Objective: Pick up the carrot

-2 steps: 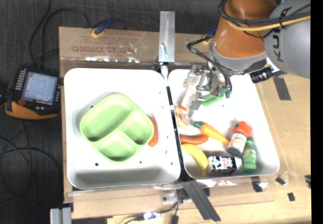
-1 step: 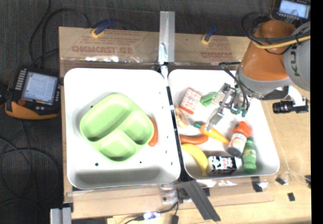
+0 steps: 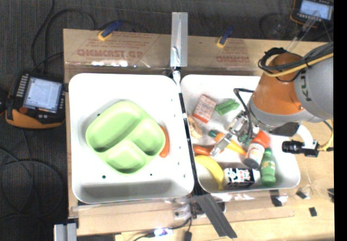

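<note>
An orange carrot (image 3: 202, 150) lies in the right bin (image 3: 191, 85), near its left wall and just above a yellow banana (image 3: 211, 170). My gripper (image 3: 222, 144) reaches down and to the left from the grey and orange arm (image 3: 276, 96). Its tip hangs right beside the carrot's right end, and I cannot tell whether it touches the carrot. Another orange, carrot-like thing (image 3: 165, 145) lies in the left bin (image 3: 76, 126), against the right edge of a green divided plate (image 3: 124, 135).
Around the gripper the right bin is crowded: a pink carton (image 3: 205, 108), a green packet (image 3: 226, 106), a red-capped bottle (image 3: 255, 151), a green bottle (image 3: 268, 167) and a black-and-white carton (image 3: 239, 176). A metal divider (image 3: 179, 39) stands behind the two bins.
</note>
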Available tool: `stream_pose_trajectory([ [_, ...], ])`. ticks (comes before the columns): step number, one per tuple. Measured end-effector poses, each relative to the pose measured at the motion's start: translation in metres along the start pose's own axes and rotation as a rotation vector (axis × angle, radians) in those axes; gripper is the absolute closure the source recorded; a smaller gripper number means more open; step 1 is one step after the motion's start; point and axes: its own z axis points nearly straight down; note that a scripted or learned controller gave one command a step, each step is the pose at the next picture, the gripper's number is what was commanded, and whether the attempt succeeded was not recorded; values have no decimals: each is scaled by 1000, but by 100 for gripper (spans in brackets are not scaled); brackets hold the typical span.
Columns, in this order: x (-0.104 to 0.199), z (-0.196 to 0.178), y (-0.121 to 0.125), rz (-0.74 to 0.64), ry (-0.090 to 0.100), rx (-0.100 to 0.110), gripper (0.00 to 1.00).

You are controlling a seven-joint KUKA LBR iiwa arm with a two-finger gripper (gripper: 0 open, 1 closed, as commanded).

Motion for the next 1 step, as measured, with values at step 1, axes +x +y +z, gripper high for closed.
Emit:
stream_pose_trajectory([
  [1,-3,-14,3,0,-11,-8,100],
])
